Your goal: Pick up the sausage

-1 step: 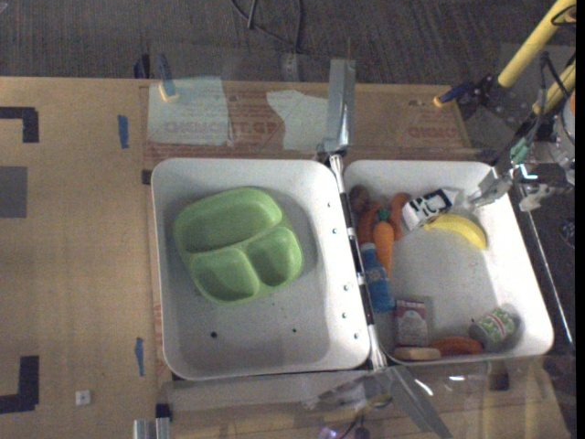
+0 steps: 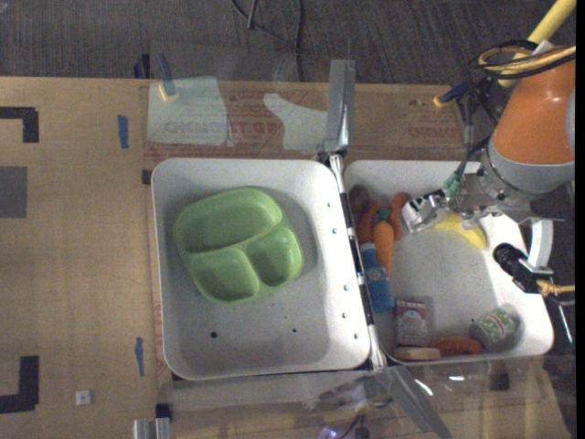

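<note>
The sausage, a reddish-orange link, lies along the near wall of the right bin, next to a pale cream piece. My gripper hangs over the far middle of that bin, just right of an orange carrot and above a yellow item. It is well apart from the sausage, which lies toward the front of the bin. Nothing shows in its grasp.
The left bin holds a green divided plate. In the right bin there are also a dark red piece, a blue item, a small pink packet and a green striped round thing.
</note>
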Controlling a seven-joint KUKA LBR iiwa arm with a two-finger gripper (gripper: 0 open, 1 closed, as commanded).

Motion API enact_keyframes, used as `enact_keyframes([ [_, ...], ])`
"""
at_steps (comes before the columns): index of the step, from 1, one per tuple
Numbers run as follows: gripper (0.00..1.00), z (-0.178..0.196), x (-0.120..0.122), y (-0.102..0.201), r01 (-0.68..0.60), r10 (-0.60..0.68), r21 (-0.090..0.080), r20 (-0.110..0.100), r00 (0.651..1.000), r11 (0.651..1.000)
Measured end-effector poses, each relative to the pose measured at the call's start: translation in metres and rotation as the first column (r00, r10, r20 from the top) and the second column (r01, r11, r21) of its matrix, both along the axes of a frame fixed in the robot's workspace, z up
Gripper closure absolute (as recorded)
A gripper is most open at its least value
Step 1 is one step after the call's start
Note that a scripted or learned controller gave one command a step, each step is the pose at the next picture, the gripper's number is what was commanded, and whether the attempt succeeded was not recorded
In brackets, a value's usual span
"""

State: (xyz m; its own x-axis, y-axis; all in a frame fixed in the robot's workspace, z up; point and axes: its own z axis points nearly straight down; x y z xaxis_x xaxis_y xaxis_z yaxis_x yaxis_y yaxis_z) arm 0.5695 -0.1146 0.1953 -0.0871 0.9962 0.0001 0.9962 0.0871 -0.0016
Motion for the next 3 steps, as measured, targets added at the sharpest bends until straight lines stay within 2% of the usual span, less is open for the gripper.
enact_keyframes([
  [1,0.0,-0.088,0.053,0.008,0.103,-0.103,-0.001,0.005,0.995,0.995],
  [2,1.0,-0.079,0.053,0.007,0.105,-0.105,-0.001,0.005,0.994,0.994],
  [3,1.0,-0.108,-0.011,-0.029,-0.103,0.103,-0.002,0.006,0.995,0.995],
])
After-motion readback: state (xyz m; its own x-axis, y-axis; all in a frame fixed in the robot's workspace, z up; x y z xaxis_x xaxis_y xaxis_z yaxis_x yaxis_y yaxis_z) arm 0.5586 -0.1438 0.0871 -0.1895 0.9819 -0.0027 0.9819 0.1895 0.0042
